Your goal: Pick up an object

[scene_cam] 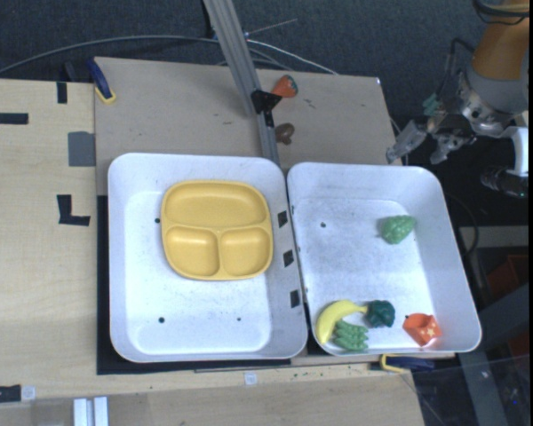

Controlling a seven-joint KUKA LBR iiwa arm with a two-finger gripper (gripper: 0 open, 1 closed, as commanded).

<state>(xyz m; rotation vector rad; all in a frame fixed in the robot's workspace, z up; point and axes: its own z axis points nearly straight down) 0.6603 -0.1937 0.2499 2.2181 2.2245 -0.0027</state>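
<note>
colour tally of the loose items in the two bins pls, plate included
Yellow: 2, the divided plate in the left bin and the banana in the right bin
Green: 3, a light green piece, a dark green piece, a bumpy green piece
Orange-red: 1, a small piece
Total: 6

The KUKA arm (502,47) enters at the upper right of the camera view, its orange band uppermost and a grey wrist section just beneath it. From the wrist the hand (424,142) reaches leftward and slightly downward, ending in two grey fingers (403,143) that stand a little apart with nothing between them (the gap is clearly visible). Dark cables loop around the arm above the orange band and hang by the wrist.
</note>
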